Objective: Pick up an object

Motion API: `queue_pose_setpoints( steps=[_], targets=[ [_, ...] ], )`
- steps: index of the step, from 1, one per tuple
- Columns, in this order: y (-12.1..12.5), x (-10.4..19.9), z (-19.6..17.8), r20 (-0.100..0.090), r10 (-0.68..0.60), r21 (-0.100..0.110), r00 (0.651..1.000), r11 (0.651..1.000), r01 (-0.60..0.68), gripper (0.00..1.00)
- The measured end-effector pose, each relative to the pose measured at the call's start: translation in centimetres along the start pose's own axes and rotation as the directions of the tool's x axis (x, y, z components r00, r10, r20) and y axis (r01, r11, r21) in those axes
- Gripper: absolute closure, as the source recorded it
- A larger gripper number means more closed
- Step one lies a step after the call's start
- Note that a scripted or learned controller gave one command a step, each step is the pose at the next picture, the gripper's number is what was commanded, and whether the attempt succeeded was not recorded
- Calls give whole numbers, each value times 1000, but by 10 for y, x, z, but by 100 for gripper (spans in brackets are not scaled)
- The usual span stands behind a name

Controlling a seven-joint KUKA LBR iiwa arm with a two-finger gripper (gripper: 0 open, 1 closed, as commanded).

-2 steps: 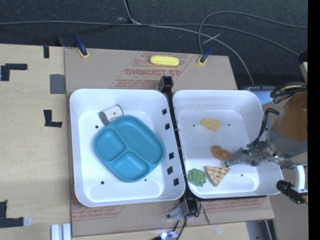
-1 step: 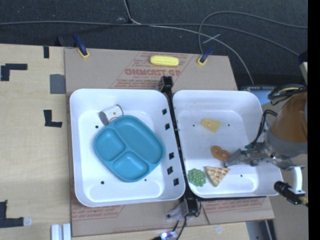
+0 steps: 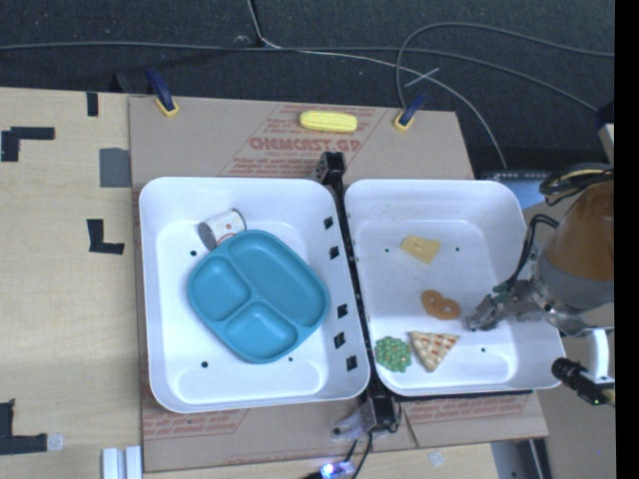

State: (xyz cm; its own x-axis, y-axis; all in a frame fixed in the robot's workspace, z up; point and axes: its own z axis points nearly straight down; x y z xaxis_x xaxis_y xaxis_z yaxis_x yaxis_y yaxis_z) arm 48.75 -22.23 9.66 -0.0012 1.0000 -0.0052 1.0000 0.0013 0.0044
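Pretzel (image 3: 439, 304) lies just left of my tool (image 3: 486, 314) in the right bin (image 3: 504, 203); tool's grip state I cannot tell

red print on the cardboard sheet (image 3: 300, 153) above the bins, partly legible, roughly "CHEMCAST GP"

Even, diffuse overhead light, moderately bright; the two shallow white plastic bins (image 3: 160, 267) come close to washing out, with soft grey shading along their inner walls and only a thin shadow hugging the blue three-compartment plastic tray (image 3: 258, 294) in the left-hand bin. The dark fabric backdrop (image 3: 319, 13) beyond the bins goes nearly black, little texture left. Whole frame soft and low in resolution: print on the brown cardboard sheet (image 3: 290, 148) under the bins is smeared, edges fuzzy.
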Motion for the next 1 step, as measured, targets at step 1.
queue_pose_setpoints(
  steps=[1],
  targets=[
    [-1, 7, -60, -4, -1, 1, 1000, 1000, 1, 100]
  ],
)
